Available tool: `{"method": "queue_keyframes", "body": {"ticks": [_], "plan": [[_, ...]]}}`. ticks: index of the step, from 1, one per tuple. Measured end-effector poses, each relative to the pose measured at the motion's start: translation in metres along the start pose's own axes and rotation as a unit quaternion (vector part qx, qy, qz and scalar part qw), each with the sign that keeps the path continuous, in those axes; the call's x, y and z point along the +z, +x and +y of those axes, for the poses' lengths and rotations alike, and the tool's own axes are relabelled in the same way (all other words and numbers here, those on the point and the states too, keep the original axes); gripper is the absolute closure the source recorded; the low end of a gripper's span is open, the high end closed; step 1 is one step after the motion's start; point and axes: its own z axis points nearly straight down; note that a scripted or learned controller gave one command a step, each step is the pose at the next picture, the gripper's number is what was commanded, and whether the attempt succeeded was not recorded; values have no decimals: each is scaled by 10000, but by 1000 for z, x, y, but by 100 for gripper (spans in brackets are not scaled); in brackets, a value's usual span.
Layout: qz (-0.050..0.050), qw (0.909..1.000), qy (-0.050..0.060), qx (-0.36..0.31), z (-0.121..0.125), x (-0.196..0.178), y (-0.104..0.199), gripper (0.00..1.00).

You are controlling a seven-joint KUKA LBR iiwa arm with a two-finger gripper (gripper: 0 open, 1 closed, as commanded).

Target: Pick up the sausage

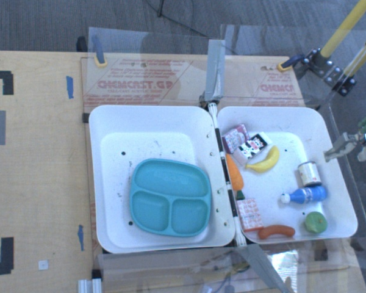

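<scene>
The sausage (276, 231), reddish-brown and short, lies flat in the right bin (293, 118) close to its front wall, between a red-and-white packet (250, 213) and a green ball (316, 222). At the view's right edge, over the right bin's right rim, a grey metal part of my gripper (348, 144) pokes in. It is well up and to the right of the sausage, apart from every object.
The right bin also holds an orange carrot (233, 171), a banana (265, 160), a pink packet (235, 138), a silver can (308, 174) and a blue bottle (305, 195). A teal divided plate (171, 197) lies in the left bin (110, 163).
</scene>
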Motion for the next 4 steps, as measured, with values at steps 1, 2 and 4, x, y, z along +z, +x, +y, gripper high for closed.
{"method": "queue_keyframes", "body": {"ticks": [1, 2, 4], "plan": [[12, 9998, -91, -175, -18, 176, -6, 0], [-66, 9974, -173, 693, -18, 183, 41, 0], [-9, 9923, -38, 1239, 47, 194, 72, 0]]}}
